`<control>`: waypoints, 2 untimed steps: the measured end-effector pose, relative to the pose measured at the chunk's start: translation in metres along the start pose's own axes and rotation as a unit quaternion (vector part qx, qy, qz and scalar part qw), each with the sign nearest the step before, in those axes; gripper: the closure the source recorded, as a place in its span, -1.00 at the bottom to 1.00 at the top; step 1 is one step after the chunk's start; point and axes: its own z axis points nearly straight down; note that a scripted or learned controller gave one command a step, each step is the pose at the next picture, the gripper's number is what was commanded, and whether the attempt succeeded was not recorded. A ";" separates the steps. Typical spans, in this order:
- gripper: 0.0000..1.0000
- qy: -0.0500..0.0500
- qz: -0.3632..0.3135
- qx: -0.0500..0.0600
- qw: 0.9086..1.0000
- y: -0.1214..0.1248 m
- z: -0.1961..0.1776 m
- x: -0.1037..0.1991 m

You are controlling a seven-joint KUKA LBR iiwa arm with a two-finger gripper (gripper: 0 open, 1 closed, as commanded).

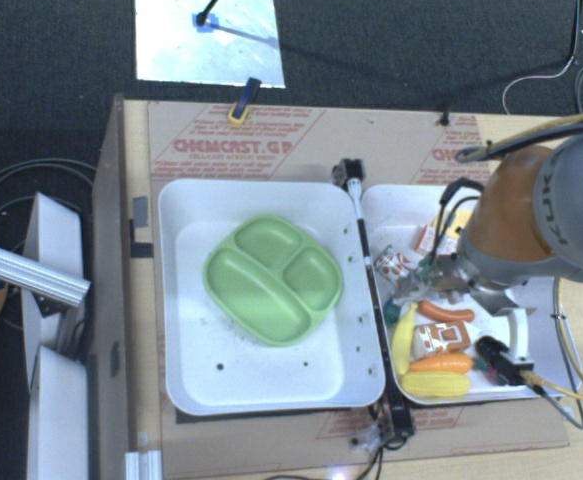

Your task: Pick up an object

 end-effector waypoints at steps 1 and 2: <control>-1.00 0.000 0.001 0.000 1.000 0.044 0.014 -0.031; -1.00 0.001 -0.001 0.005 1.000 0.088 0.018 -0.061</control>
